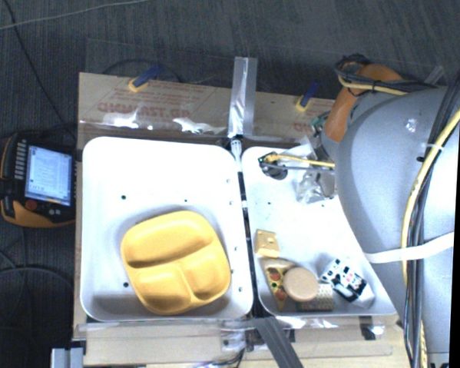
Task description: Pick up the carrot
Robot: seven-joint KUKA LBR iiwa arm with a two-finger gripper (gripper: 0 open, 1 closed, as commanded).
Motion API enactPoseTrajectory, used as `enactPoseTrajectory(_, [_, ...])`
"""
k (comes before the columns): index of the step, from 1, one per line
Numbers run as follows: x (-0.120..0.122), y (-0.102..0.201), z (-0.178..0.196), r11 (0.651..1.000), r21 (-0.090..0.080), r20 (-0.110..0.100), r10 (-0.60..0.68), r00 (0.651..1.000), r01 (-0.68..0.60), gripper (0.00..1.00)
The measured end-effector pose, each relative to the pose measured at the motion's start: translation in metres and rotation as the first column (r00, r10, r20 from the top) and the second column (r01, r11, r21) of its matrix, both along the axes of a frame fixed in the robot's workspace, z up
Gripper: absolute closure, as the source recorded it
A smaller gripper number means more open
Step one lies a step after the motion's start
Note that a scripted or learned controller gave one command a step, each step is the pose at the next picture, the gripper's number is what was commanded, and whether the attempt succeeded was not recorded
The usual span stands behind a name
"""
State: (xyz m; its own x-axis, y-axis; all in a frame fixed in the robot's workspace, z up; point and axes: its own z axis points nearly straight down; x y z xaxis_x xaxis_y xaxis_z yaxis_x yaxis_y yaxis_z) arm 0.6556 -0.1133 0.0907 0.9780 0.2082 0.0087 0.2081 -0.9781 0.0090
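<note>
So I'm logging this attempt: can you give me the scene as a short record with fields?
left bin: holds a yellow divided tray
right bin: small items crowded at its near end, among them a black-and-white block and a round tan piece
carrot: cannot tell which item it is
gripper: at the right bin's far end, nothing seen between its fingers

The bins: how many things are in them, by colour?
Yellow: 1, the yellow plastic divided tray
Tan: 2, the small tan cracker square and the round tan bun
Black and white: 1, the small black-and-white block
Total: 4
</note>
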Motion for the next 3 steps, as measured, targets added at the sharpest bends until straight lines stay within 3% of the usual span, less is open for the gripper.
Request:
enactPoseTrajectory(1, [0.005, 0.023, 0.107, 0.993, 0.004, -0.016, 0.116, 0.993, -0.116, 1.0])
enactPoseTrajectory(2, [0.004, 0.023, 0.114, 0.993, 0.001, -0.023, 0.122, 0.992, -0.122, 1.0])
enactPoseTrajectory(3, [-0.017, -0.02, 0.21, 0.977, 0.005, -0.016, 0.211, 0.977, -0.211, 1.0])
